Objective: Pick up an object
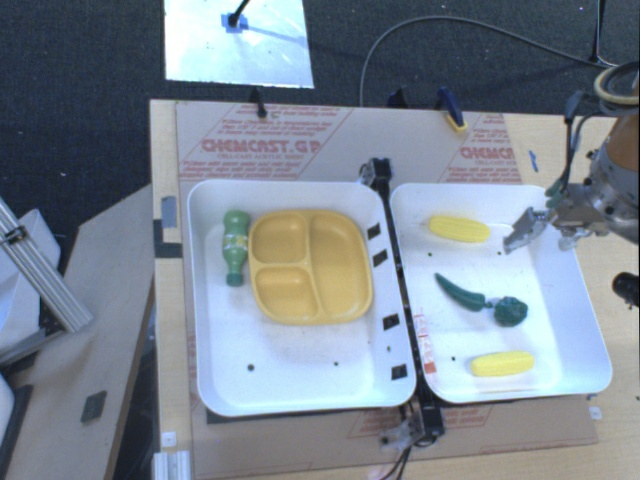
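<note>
Robotics lab test bench, wooden bench [120, 268] on dark carpet [80, 58], two white bins [300, 393] on a protective sheet [300, 138] clamped behind them, loose cables [420, 28] beyond the bench, aluminium framing [35, 268] left of it

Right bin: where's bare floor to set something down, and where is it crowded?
In the right bin, bare floor lies between the upper corn and the green utensil. Crowded: the gripper at the far right corner, and around the lower corn.
</note>
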Tool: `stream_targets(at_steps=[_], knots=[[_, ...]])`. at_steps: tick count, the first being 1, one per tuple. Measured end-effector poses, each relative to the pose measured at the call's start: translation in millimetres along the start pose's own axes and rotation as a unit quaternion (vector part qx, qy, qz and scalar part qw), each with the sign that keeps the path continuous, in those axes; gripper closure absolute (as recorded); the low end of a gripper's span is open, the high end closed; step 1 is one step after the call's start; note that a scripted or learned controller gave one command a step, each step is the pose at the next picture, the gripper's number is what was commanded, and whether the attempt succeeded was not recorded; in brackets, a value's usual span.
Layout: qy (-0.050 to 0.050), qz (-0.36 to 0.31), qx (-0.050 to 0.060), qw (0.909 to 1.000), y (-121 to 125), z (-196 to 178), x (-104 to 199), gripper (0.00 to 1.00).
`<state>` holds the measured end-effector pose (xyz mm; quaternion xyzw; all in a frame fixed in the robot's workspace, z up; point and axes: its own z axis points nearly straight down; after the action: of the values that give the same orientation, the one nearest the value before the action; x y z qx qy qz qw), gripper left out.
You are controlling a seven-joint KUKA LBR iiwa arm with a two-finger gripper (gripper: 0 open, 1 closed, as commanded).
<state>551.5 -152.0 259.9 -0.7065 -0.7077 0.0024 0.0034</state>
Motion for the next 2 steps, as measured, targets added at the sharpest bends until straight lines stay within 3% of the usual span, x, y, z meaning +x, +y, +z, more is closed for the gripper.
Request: stream_targets(at_steps=[1,2], knots=[[-0.001,-0.001,-0.005,1.0,2,-5,0,0.0],[-0.001,0.0,-0.003,1.0,8,55,-3,0.0]])
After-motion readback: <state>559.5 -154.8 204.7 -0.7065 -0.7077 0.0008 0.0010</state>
